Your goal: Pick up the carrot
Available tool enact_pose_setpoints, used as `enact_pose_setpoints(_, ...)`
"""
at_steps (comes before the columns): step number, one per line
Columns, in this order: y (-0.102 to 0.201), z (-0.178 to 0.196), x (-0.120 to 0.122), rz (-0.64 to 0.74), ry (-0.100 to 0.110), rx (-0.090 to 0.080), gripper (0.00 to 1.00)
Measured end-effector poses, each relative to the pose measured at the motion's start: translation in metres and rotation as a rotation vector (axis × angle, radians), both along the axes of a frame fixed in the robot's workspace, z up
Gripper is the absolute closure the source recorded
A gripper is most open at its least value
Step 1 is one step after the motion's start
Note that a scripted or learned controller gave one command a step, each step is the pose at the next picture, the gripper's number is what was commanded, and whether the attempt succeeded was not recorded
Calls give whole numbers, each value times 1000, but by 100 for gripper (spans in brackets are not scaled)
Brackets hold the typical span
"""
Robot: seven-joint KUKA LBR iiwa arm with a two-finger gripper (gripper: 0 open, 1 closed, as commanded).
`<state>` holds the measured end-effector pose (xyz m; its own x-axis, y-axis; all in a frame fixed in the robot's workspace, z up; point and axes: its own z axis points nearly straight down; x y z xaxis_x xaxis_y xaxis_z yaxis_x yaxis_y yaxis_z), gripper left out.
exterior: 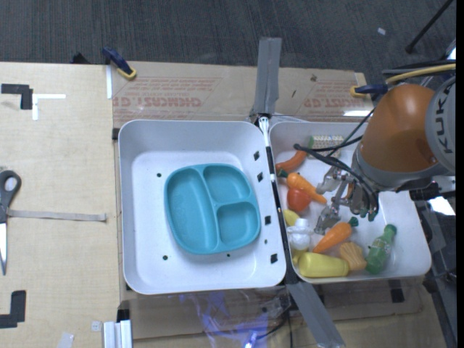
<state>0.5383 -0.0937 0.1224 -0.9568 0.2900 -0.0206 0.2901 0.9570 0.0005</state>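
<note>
Hovering over the right bin [406, 267], the gripper [335, 207] is hanging low among the toy food, and whether it is wide or narrow I cannot tell. The carrot [333, 236] is lying just below it in the view, its long axis slanting from lower left up to its green top at the right. A second carrot [304, 187] is lying just to the upper left. A yellow piece [321, 265] and a green bottle [380, 249] are crowding the near side, leaving little room.

— From my screen, the bins [138, 216] look like smooth white plastic, and the teal tray [190, 216] matt plastic.
— I see cardboard [188, 93] behind, and the carrot [333, 235] looks slightly glossy.
</note>
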Motion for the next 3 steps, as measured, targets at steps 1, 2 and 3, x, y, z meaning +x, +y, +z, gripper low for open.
enact_pose_setpoints(1, -33, -28, -38, 49, 6, 1, 0)
enact_pose_setpoints(2, -2, -25, -36, -2, -5, 1, 0)
enact_pose_setpoints(3, -2, -16, -35, 1, -3, 1, 100)
